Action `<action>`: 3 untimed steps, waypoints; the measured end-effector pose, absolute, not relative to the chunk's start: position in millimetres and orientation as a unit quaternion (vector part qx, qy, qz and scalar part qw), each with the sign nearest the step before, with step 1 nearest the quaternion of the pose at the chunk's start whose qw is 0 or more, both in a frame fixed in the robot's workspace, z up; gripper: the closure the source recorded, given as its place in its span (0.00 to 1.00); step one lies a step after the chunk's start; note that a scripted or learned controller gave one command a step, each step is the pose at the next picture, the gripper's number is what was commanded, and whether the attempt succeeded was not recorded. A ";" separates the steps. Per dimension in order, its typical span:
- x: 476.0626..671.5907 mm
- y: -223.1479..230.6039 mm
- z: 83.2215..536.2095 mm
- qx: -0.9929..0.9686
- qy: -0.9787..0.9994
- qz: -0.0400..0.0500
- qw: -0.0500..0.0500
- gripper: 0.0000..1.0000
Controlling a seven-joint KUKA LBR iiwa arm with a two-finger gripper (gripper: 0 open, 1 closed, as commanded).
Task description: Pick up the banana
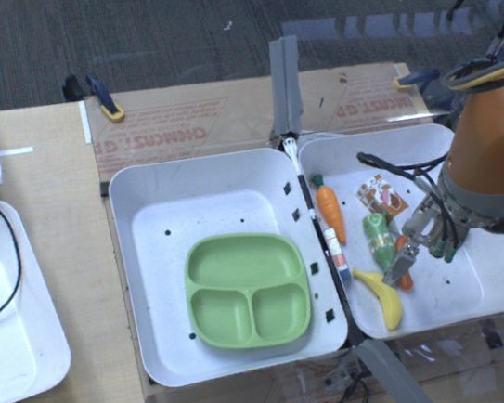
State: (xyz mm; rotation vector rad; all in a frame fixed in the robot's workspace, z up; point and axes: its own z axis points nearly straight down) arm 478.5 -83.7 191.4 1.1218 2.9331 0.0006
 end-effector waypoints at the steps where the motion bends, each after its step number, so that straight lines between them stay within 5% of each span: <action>1: 477.2 -94.9 116.1 0.356 0.934 0.000 -0.001 0.00; 2: 482.3 -104.9 97.8 0.477 0.879 0.004 0.007 0.00; 3: 498.4 -74.1 191.5 0.507 0.862 0.000 0.001 0.00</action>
